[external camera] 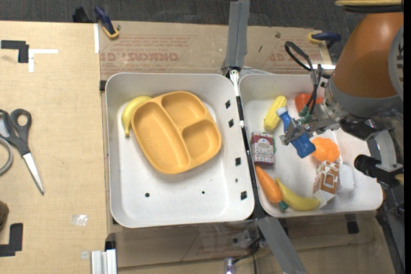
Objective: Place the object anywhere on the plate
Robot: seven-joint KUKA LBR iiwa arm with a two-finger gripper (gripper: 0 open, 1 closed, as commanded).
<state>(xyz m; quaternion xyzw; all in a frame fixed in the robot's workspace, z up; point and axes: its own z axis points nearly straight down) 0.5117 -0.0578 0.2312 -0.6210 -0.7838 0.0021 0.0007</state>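
Note:
An orange-yellow divided plate [174,131] lies in the left bin [173,202], with a yellow banana [131,111] tucked against its far-left rim. My gripper [294,132] is low in the right bin [366,202], right over the middle of a blue bottle [302,144] that lies there at a slant. The arm's wrist and orange band hide the bin's far right corner.
Around the bottle in the right bin lie a corn cob [275,111], a red can [262,149], a carrot [269,183], a second banana [297,198], an orange fruit [325,150], a brown-and-white carton [327,178] and a red item [304,101]. Scissors [24,147] rest on the bench at left.

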